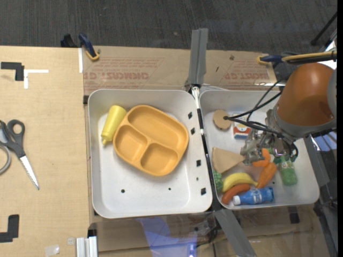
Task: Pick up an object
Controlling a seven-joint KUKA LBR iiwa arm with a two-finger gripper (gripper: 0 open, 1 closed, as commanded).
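End effector (261, 146) low in right bin (311, 194), finger state cannot tell. Orange carrot (266, 170) directly beneath, touching or nearly. Just beyond: banana (237, 180), blue bottle (255, 197), green bottle (288, 174). Judgement: centre on carrot, descend straight, avoid crowding neighbours.

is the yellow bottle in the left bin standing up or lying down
Lying down. The yellow bottle rests on its side on the bin floor, against the orange tray.
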